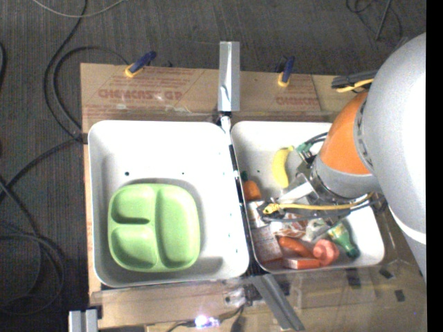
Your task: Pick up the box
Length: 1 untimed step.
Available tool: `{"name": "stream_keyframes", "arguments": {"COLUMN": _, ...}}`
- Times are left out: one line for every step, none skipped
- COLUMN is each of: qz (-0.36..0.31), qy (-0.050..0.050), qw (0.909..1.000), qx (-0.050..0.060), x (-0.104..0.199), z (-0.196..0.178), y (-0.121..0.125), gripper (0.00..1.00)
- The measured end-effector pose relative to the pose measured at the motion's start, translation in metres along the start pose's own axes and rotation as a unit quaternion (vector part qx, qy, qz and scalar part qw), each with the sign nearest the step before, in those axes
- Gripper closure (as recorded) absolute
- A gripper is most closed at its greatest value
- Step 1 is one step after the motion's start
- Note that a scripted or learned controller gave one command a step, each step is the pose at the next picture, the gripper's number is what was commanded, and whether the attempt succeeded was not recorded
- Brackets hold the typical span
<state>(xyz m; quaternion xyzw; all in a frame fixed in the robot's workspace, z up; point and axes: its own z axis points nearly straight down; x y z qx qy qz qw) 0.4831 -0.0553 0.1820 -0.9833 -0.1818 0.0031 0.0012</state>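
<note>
A small flat box (266, 236) with brown and white print lies in the right bin (243, 156), near its front left corner. My gripper (306, 218) hangs low over the cluttered middle of that bin, just right of the box and above the red items. The wrist and a yellow cable (294, 202) cover its tip. I see nothing lifted from the bin.
Around the box lie a yellow banana (280, 166), a small orange piece (251, 189), red toys (324, 252), a flat orange-red packet (302, 262) and a green bottle (344, 241). The left bin (104, 144) holds a green divided plate (154, 227). The arm's large grey body (405, 130) overhangs the right side.
</note>
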Motion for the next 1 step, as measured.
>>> {"name": "stream_keyframes", "arguments": {"qz": 0.083, "qy": 0.0, "qw": 0.9965, "qx": -0.002, "x": -0.0388, "z": -0.0327, "y": 0.0995, "gripper": 0.0}}
